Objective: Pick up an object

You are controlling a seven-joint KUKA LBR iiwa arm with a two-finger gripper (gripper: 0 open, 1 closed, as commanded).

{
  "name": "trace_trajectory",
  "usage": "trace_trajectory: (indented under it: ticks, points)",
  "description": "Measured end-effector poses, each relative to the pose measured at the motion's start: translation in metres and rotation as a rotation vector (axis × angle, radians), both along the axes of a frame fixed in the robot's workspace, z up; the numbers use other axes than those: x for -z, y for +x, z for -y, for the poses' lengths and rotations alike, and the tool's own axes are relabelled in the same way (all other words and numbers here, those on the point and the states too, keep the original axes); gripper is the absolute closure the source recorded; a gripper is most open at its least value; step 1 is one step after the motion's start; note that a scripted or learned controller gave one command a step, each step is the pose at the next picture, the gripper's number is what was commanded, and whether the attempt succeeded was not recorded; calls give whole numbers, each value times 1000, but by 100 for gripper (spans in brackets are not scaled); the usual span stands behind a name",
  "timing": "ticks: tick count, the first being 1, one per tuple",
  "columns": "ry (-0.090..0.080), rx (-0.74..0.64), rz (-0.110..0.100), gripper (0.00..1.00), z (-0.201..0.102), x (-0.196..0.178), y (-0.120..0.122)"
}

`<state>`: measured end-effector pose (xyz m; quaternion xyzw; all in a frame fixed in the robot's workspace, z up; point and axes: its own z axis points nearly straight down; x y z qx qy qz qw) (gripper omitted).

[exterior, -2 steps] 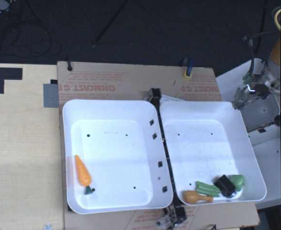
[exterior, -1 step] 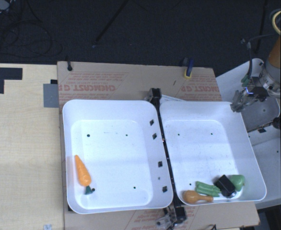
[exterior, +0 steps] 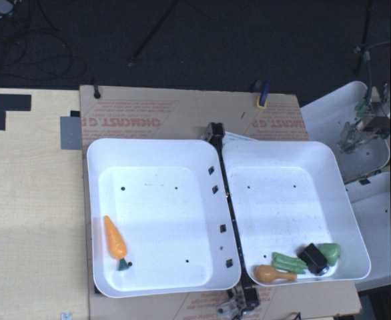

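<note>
My gripper [exterior: 363, 127] hangs off the right bin's [exterior: 282, 153] far corner; whether it's spread, I cannot tell. Toys [exterior: 302, 262] lie well below it, the carrot [exterior: 115, 237] far left.

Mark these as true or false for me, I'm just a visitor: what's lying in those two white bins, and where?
1. A toy carrot lies in the left bin. True.
2. The carrot sits at the bin's far right side. False: it lies near the left wall, toward the front.
3. The right bin holds several things bunched in its front right corner. True: a green pod-like toy, a black block, a green piece and an orange-tan toy.
4. The black block lies in the left bin. False: it lies in the right bin, among the green pieces.
5. The bins stand far apart. False: they sit side by side, joined along the middle.
</note>
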<state>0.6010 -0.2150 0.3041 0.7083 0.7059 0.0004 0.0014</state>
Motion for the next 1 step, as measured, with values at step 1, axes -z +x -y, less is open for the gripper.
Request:
trace_trajectory:
  ticks: [1]
  points:
    - [4,-8,-10,100,-4,99,43]
